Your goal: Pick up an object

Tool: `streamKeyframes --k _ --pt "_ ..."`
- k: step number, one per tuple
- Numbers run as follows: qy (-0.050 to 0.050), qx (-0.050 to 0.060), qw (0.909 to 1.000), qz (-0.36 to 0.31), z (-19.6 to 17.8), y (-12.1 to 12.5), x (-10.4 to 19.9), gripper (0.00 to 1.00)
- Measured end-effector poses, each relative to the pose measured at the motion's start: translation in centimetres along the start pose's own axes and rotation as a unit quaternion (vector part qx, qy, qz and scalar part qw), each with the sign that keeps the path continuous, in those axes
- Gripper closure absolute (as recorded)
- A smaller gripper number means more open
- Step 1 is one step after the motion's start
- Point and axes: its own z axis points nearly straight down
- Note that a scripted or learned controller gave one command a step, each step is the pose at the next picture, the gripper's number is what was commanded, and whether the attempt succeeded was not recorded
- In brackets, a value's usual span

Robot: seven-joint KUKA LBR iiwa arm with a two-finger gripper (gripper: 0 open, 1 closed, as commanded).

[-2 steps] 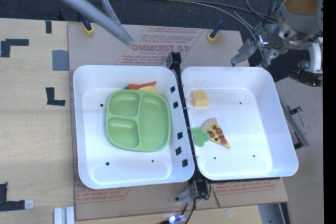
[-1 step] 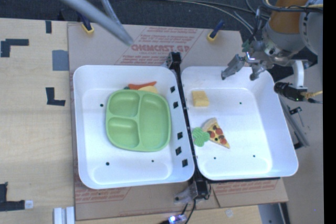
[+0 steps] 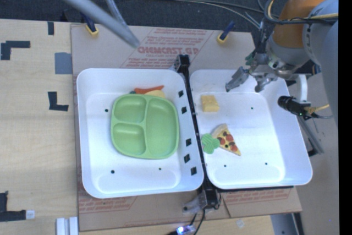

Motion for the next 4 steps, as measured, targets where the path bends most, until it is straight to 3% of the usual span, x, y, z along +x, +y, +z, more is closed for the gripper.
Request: streamKeyframes --k 1,2,4 --pt "0.000 0.000 1.0000 0.000 4.4 -0.1 0.3 0.00" --pt "0.000 -0.002 1.0000 -0.001 3.1 0.0 0.4 1.00" --pt "0.001 -0.005 1.0000 -0.001 -6.5 0.2 0.6 1.00"
